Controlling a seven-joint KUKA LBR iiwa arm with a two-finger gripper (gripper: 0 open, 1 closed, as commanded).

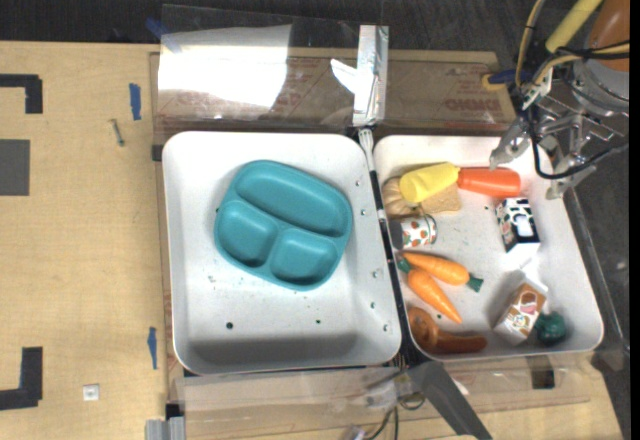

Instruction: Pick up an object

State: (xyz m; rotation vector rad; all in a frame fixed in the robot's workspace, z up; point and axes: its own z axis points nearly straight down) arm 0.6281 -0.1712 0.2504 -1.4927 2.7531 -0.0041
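The right bin (585, 278) holds several toy foods. A yellow piece (430, 180) and an orange-red piece (490, 182) lie at its far side. A black-and-white carton (517, 222) and a small patterned cup (418, 229) sit further in. Two carrots (437, 269) lie in the middle, a brown sausage (447, 337) at the near edge, and a small brown carton (522, 311) beside a dark green piece (550, 329). My gripper (535, 168) hovers over the bin's far right corner, open, with nothing between its fingers. It is just right of the orange-red piece.
The left bin (190, 268) holds a teal divided plate (283, 221). A clear plastic sheet (260, 78) and a taped divider (370, 78) stand behind the bins. Yellow and black cables (570, 8) loop above the wrist at the upper right.
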